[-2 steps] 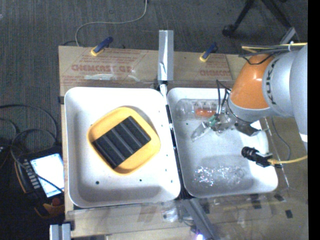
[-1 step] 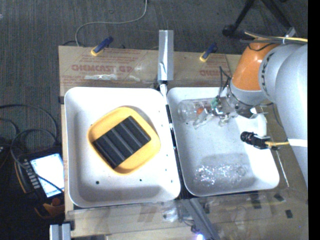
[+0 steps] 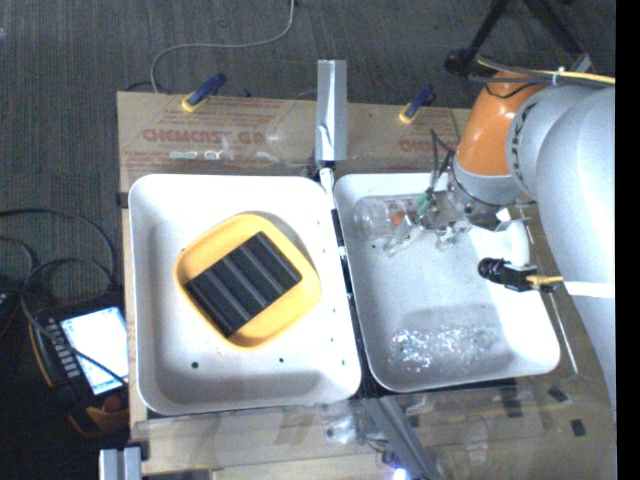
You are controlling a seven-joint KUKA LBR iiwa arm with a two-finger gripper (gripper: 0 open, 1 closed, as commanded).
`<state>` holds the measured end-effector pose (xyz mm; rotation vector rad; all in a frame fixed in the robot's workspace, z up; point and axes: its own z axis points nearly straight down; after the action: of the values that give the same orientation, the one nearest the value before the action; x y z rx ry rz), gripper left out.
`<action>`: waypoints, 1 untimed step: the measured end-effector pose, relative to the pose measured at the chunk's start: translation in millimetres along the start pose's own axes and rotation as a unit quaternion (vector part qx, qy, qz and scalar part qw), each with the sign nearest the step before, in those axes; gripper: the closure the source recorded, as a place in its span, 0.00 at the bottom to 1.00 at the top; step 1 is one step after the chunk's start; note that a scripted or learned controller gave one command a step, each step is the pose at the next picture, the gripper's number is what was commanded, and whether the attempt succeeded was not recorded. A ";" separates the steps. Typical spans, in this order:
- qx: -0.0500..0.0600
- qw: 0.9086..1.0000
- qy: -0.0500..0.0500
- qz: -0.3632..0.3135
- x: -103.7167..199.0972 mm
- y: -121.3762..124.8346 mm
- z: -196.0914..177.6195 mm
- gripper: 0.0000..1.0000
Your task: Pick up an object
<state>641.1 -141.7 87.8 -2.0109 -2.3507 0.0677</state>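
In the left bin [image 3: 160,368] a yellow tray-like object with a black ribbed top [image 3: 247,279] lies tilted near the middle. The right bin [image 3: 520,353] holds a clear plastic item [image 3: 382,218] at its far left corner and a crinkled, shiny clear wrapper [image 3: 445,342] near the front. My gripper [image 3: 437,215] is low over the far part of the right bin. It sits just right of the clear plastic item, close to it or touching its edge.
The grey arm with its orange band [image 3: 495,133] covers the right bin's far right corner. A black connector with a yellow tip [image 3: 508,272] hangs over that bin's right side. A metal post [image 3: 330,108] stands behind the divide between the bins.
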 end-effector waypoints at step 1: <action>0.011 1.000 -0.001 -0.009 1.1 5.6 0.0 0.00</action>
<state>646.5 -139.7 87.4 -1.9790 -2.3584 0.0950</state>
